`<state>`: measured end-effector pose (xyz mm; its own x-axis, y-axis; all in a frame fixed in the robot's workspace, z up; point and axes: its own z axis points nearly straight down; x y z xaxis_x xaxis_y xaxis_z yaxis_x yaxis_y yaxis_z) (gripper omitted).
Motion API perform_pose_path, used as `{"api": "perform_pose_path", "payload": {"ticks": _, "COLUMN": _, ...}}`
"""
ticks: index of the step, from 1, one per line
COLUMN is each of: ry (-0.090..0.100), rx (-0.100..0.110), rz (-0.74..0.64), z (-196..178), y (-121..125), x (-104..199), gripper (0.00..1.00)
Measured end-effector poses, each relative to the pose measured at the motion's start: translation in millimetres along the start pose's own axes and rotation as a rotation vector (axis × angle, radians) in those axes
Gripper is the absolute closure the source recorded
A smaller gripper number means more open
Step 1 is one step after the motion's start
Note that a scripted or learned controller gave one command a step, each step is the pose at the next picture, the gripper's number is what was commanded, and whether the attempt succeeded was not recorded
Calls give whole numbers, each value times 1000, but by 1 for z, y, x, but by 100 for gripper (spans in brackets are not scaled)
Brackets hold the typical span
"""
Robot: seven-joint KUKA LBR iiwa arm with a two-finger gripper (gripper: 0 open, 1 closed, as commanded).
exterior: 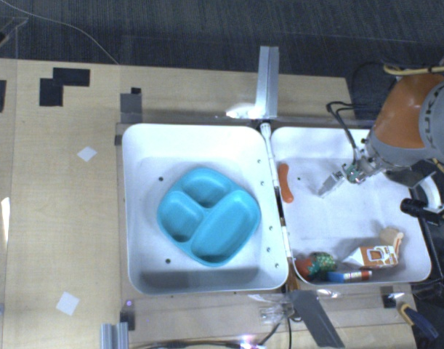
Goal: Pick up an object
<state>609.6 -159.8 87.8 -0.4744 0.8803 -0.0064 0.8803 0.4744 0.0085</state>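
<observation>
approaching stage: gripper [329, 187], fingers too small to judge, hangs over right bin [309, 147] centre; next, descend toward orange carton [376, 255] near front edge.

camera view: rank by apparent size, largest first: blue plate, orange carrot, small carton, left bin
1. left bin
2. blue plate
3. orange carrot and small carton: these look about alike, the carrot longer and thinner, the carton stubbier, so I won't rank them.
</observation>
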Motion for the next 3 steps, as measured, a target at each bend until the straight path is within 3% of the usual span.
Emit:
{"api": "perform_pose_path", "payload": {"ticks": 1, "ry": 3, "rx": 4, "rz": 83, "z": -63, "y": -94, "x": 66, "gripper": 0}}
{"api": "perform_pose_path", "payload": {"ticks": 2, "ry": 4, "rx": 4, "rz": 11, "z": -39, "y": -95, "x": 79, "gripper": 0}}
{"api": "perform_pose_path", "payload": {"ticks": 3, "ry": 4, "rx": 4, "rz": -61, "z": -26, "y": 0, "x": 20, "gripper": 0}}
